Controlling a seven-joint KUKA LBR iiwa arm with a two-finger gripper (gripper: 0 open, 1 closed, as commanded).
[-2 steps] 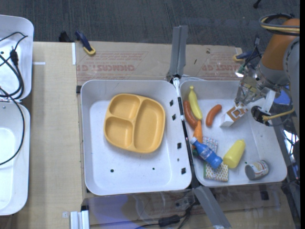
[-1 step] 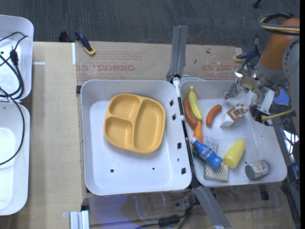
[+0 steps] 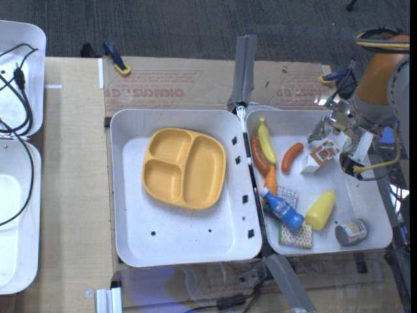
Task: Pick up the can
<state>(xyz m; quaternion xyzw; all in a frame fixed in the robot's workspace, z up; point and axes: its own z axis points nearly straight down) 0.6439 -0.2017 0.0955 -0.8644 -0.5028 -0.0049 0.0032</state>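
Claw hangs over the right bin's far side, and whether it's apart or together, I cannot tell. Can lies well below it, nearer us, beside the yellow bottle. Approach stage, I'd say: next, swing toward it and drop.

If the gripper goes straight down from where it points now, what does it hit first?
Probably the small white carton just below the gripper, though depth is unclear from this slant. The can lies well off that line, at the bin's near corner.
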